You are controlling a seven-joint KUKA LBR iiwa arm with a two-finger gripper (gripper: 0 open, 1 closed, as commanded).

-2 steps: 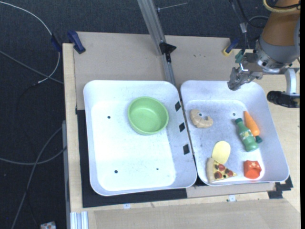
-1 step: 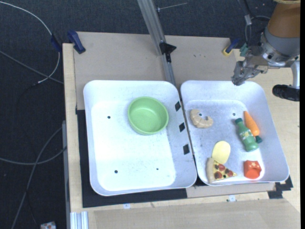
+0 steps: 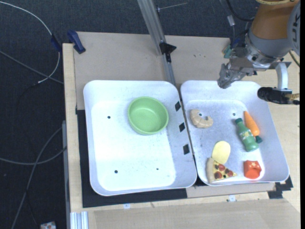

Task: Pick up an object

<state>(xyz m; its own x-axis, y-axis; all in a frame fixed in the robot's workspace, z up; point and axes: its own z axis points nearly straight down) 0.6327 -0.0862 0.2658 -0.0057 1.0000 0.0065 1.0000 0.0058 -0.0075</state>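
Over the right bin [image 3: 281, 161] on the desk [image 3: 119, 51], the end effector [image 3: 226, 81] hangs at the far rim, its grip unreadable from here, and the beige pastry [image 3: 201, 119] lies nearest, below and slightly left.

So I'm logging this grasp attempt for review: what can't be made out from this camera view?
- Gripper: too small and dark to tell its state, or whether it holds anything.
- Arm: cut off by the top and right edges.
- Green bottle: label too small to read.
- Carrot: lower end hidden behind the bottle.
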